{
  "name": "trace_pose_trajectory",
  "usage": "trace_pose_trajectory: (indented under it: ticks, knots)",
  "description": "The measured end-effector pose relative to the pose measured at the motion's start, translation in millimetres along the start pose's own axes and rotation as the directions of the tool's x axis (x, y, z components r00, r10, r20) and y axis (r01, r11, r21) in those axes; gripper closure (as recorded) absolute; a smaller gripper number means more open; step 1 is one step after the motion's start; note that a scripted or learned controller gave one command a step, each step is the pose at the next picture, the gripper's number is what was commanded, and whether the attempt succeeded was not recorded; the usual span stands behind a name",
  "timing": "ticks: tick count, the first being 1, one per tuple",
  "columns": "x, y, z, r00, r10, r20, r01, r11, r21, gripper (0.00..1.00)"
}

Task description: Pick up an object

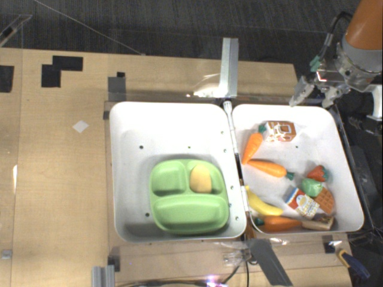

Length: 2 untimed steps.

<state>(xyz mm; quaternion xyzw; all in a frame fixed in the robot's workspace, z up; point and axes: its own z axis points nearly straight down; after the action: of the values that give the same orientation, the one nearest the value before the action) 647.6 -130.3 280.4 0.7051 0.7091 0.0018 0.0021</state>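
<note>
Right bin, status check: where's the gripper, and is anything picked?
Gripper open, above right white bin's far rim, holding nothing. Orange toy carrot lying loose mid-bin among toy food. Nothing between gripper and carrot.

Pale wooden bench (54,178) with black patches (61,69), dark ribbed floor (179,11) beyond.

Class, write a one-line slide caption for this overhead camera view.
Gripper above the right bin's far edge, toy food inside; green tray with a yellow item in the left bin.
</note>
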Motion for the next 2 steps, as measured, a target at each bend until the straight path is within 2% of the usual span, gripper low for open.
trace_pose_trajectory:
  ticks: [1, 2]
  knots:
    - [0.0, 0.0, -0.1, 1.000, 0.000, 0.000, 0.000, 1.000, 0.000, 0.00]
    - [8.8, -22.3, 161.5, 0.999, 0.052, 0.000, -0.052, 0.999, 0.003, 0.00]
